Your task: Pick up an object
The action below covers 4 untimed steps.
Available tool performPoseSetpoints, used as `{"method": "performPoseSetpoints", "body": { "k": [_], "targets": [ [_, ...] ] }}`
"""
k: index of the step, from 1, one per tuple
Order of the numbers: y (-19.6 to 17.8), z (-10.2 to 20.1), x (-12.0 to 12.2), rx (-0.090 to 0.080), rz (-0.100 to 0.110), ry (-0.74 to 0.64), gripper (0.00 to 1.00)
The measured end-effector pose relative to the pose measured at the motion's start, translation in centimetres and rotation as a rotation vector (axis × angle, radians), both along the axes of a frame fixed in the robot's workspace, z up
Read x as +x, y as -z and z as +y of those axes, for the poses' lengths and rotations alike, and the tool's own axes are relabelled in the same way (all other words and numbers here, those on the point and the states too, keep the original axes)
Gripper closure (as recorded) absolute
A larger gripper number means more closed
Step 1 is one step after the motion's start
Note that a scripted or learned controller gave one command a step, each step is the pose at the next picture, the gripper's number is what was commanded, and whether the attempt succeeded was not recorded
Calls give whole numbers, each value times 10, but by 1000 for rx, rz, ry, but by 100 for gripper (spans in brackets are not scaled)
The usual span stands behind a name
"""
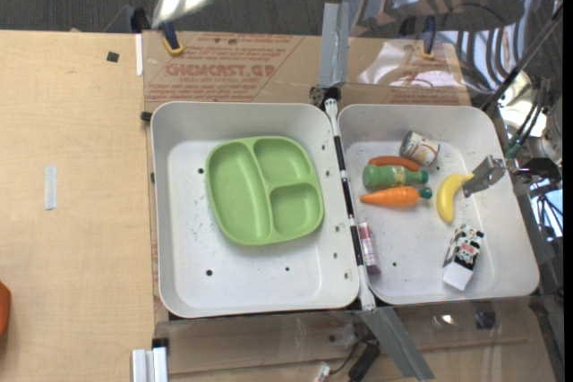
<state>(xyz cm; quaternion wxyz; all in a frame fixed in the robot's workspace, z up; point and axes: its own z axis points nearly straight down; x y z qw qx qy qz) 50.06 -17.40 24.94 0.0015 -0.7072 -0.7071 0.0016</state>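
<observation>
on the bench, two white bins are sitting side by side: the left bin (pixel 170 219) is carrying a green divided plate (pixel 265 189), and the right bin (pixel 510 273) is holding the small things. largest among them, an orange carrot (pixel 390 199) is lying beside a green bottle (pixel 394 177) and a red piece (pixel 394 162) just beyond it, partly hidden. a yellow banana (pixel 447 196) is curving to their right. a black-and-white carton (pixel 463 257) is resting near the front, a small can (pixel 419 148) is tilting at the far side, and a purple tube (pixel 367 246) is lying along the left wall. the gripper (pixel 484 177) is reaching in from the right, its tip touching or overlapping the banana; how far apart its fingers are standing is too small to make out, and a hold on anything is not discernible.
</observation>
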Motion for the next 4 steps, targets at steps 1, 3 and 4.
{"method": "performPoseSetpoints", "body": {
  "k": [1,3,4],
  "targets": [
    [152,-41,3,6,0,-208,0],
    [159,-47,101,0,-4,-178,100],
    [160,-35,-1,2,-1,-154,100]
  ]
}}
